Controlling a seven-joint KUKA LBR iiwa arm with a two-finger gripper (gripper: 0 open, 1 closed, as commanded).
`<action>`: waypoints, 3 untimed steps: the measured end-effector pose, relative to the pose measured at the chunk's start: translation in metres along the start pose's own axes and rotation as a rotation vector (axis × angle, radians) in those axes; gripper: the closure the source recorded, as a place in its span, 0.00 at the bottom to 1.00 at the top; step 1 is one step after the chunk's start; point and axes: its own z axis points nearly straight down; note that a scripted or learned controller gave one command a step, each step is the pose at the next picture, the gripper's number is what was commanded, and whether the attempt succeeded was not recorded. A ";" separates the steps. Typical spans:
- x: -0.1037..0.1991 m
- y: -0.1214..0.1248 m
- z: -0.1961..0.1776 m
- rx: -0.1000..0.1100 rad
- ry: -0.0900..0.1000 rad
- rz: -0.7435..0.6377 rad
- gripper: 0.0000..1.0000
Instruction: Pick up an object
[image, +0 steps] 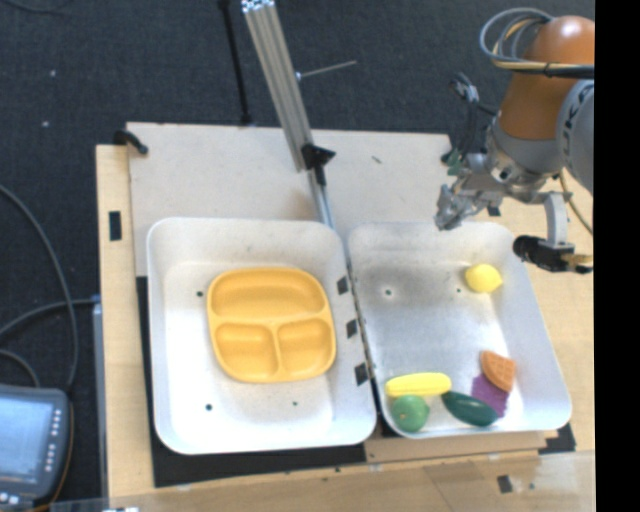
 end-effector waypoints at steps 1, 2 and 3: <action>0.047 -0.027 -0.004 0.002 0.001 0.000 1.00; 0.100 -0.043 -0.016 0.002 0.001 -0.001 1.00; 0.144 -0.060 -0.005 0.003 0.000 0.000 1.00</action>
